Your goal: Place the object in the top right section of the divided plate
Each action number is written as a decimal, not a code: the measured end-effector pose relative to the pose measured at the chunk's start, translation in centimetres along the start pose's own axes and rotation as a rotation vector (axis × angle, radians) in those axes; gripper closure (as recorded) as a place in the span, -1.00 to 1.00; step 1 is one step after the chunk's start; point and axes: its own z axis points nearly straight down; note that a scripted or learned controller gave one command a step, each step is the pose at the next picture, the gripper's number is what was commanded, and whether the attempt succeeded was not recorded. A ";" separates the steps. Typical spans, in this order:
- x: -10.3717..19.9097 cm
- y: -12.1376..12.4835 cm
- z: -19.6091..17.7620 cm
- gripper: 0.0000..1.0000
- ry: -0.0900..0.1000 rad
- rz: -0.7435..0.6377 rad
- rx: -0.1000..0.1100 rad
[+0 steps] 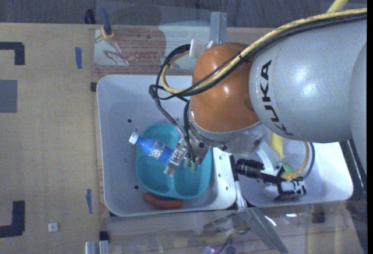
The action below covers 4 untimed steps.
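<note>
- Nearest the camera, the grey arm point(309, 78) fills the right half of the view; its orange band point(224, 92) hangs over the middle of the bench and hides the inner edges of both bins.
- Left white bin point(113, 148) shows its left wall, floor and near rim; its right part is covered by the arm.
- Right white bin point(332, 180) is seen at its near right corner and rim; the rest is behind the arm. A yellowish object point(277, 145) at the arm's edge is too hidden to identify.
- Teal divided plate point(154, 174) lies on the floor of the left bin; its upper right part is under the wrist, so the dividers cannot be fully traced.
- Small plastic bottle point(152, 147), the task's thing, lies on its side across the upper left of the plate. Its long axis runs from upper left to lower right; the white cap points to the upper left and overhangs the plate's rim, while the lower end sits at the gripper.
- Gripper point(179, 161) is over the plate's centre, at the bottle's lower end. Whether its fingers are apart or together cannot be told, nor whether they clamp the bottle.
- Orange-red object point(163, 201) lies on the bin floor just beside the plate's near rim, partly tucked under it.
- Black and yellow cables point(169, 81) loop beside the wrist.
</note>
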 end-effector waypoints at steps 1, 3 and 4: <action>-4.7 -7.1 -2.0 1.00 -0.002 -0.223 -0.001; -1.8 -1.5 -2.7 1.00 -0.003 -0.270 -0.002; -5.1 -4.7 11.5 1.00 -0.007 0.285 -0.012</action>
